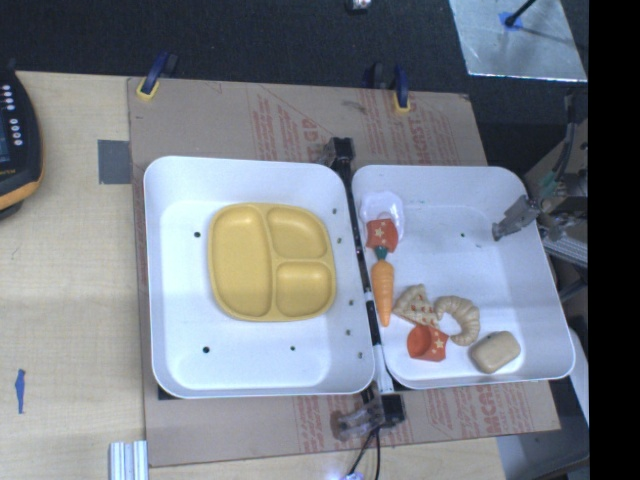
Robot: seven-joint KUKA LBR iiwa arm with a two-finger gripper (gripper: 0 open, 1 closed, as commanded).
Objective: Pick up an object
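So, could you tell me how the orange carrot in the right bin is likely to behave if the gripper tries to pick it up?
The carrot looks like a moulded toy, so probably stiff and light. Its long tapered shape may roll or pivot if pinched off-centre. It lies against the right bin's left wall, which could crowd one finger of the gripper.

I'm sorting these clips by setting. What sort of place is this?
Probably a robotics lab bench, not a kitchen: two shallow white bins sit on clamped cardboard sheeting, toy food such as a small orange plastic carrot lies inside, and a grey metal gripper reaches in.
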